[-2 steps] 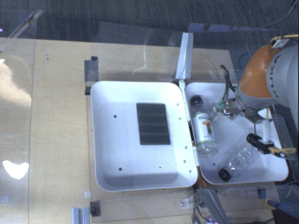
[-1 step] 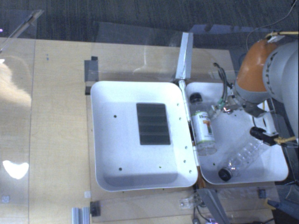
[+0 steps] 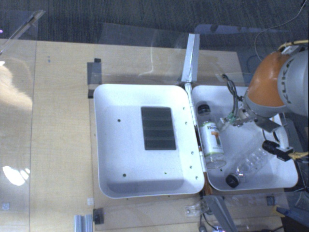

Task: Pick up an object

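Left bin [image 3: 111, 129] has a dark ribbed rectangular pad [image 3: 158, 128] lying flat mid-floor. Right bin [image 3: 289, 178] holds two clear plastic bottles: one with a green-white label [image 3: 211, 140] lying along the left wall, black cap toward the far end, and a bare one [image 3: 248, 167] lying near the front wall, cap to the left. Both look empty, so light, smooth, round — likely to roll and squash. I'd pinch across the labelled body, mid-length. My gripper [image 3: 236, 118] hangs just right of it; can't tell my finger state.
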You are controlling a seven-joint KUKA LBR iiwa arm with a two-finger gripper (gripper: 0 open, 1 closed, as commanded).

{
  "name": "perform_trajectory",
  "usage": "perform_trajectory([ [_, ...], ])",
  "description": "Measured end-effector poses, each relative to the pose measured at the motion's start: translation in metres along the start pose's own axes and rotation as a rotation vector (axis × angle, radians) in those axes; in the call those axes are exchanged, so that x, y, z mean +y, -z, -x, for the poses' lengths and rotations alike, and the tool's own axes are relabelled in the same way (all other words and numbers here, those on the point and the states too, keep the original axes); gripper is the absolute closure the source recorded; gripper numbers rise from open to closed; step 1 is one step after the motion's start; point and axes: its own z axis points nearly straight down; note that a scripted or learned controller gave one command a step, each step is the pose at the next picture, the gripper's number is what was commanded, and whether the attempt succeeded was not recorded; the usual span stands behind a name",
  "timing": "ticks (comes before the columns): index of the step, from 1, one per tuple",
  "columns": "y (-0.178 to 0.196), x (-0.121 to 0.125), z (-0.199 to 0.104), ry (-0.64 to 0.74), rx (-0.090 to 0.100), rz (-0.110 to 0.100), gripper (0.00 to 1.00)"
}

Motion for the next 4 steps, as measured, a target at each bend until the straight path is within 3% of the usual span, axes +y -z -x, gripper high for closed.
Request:
perform_trajectory([
  [1, 0.000, -0.020, -0.007, 0.086, -0.001, 0.004, 0.00],
  [2, 0.000, 0.023, 0.008, 0.161, 0.006, -0.019, 0.00],
  [3, -0.009, 0.041, 0.039, 0.363, 0.038, 0.003, 0.00],
  [4, -0.003, 0.016, 0.012, 0.240, 0.012, -0.004, 0.00],
])
